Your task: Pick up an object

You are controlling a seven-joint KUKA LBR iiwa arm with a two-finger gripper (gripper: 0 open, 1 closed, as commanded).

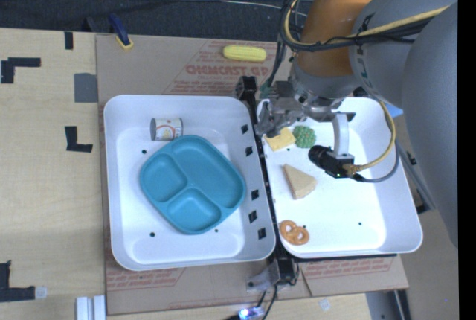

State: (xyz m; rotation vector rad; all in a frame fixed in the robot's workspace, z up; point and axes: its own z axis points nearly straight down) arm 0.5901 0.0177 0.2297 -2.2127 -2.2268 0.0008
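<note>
My gripper hangs over the far left corner of the right bin, just above a small yellow cheese piece. A green broccoli-like piece lies right beside that, partly under the wrist. A tan wedge rests near the bin's middle left. A pretzel lies close to the front left corner. In the left bin sit a blue divided plate and a small can on its side.
A yellow banana-shaped object lies on the cardboard behind the bins. A black cable loops from the wrist across the right bin. The arm's bulk covers the right bin's far edge.
</note>
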